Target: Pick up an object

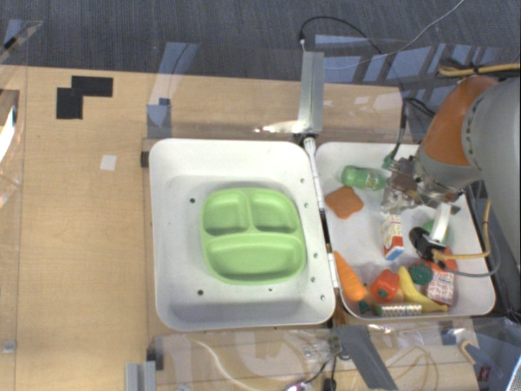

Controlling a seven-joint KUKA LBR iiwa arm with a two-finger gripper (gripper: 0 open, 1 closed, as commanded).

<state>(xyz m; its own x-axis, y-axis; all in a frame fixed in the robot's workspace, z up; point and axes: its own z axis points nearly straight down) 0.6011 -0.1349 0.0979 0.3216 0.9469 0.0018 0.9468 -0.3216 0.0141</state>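
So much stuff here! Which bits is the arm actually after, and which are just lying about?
For the job:
gripper over the right bin
its toys: green bottle, orange slab, small carton, carrot, banana

Just lying about:
green divided tray in the left bin
black marker

Grey arm [498,129], orange wrist band [449,129]

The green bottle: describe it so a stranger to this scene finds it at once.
Start at the right-hand white bin, the one crowded with toy food. Go to its far edge, where the green bottle lies on its side, just beyond the flat orange-brown slab. It is the one translucent green thing among mostly red, orange and yellow pieces.
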